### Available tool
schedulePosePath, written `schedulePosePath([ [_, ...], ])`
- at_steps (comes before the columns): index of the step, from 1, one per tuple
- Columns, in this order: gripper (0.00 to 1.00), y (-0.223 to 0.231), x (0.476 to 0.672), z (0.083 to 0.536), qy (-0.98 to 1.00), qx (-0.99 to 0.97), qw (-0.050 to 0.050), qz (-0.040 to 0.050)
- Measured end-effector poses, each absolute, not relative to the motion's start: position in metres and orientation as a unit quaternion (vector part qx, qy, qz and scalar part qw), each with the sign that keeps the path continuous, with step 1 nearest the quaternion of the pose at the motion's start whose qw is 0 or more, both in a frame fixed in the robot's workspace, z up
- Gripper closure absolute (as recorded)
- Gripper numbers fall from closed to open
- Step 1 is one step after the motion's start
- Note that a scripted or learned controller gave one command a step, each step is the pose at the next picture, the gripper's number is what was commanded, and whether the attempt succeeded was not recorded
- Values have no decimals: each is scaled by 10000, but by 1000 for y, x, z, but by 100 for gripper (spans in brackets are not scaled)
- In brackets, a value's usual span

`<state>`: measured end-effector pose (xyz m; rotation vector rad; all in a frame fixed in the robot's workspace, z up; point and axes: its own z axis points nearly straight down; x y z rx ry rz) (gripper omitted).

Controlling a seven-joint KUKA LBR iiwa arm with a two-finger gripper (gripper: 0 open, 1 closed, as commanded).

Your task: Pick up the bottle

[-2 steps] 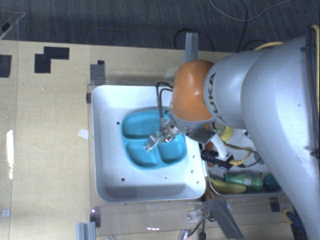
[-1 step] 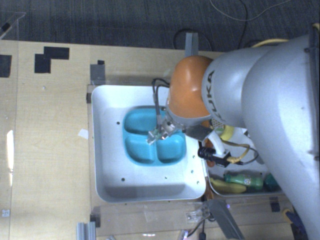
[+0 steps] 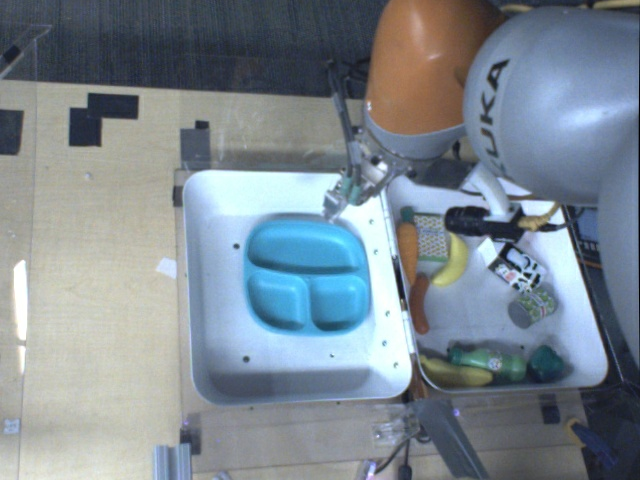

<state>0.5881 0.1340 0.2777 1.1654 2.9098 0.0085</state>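
The jaws [image 3: 340,200] are seen at the far edge of the left bin [image 3: 215,268], above the upper right corner of a blue divided tray [image 3: 305,273]; whether they are apart or together cannot be told, and nothing is seen between them. The green bottle [image 3: 490,361] lies on its side near the front wall of the right bin [image 3: 585,298], well apart from the jaws, just behind a banana [image 3: 452,373]. A carrot [image 3: 408,253] lies along the shared bin edge.
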Motion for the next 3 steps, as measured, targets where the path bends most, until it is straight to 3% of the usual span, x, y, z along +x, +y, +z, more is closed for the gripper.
schedulePosePath([
  [1,100,146,583,234,8123,5832,12,14],
  [2,0,147,583,234,8126,5829,14,15],
  [3,0,117,532,196,8853,4651,13,15],
])
